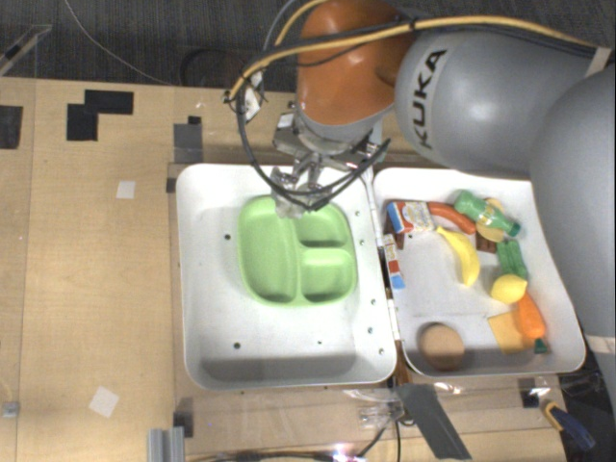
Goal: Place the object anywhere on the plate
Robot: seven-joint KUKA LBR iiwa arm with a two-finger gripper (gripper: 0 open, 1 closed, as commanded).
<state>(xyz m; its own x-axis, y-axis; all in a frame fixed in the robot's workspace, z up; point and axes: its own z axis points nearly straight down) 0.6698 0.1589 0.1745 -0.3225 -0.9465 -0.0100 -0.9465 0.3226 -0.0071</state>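
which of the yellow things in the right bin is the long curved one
The banana, lying left of the round lemon and above the blocky yellow-orange piece. The other two are compact, not elongated.

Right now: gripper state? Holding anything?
Gripper: over the back edge of the green plate in the left bin. Open or closed cannot be told from this angle, and no object is visible in it.
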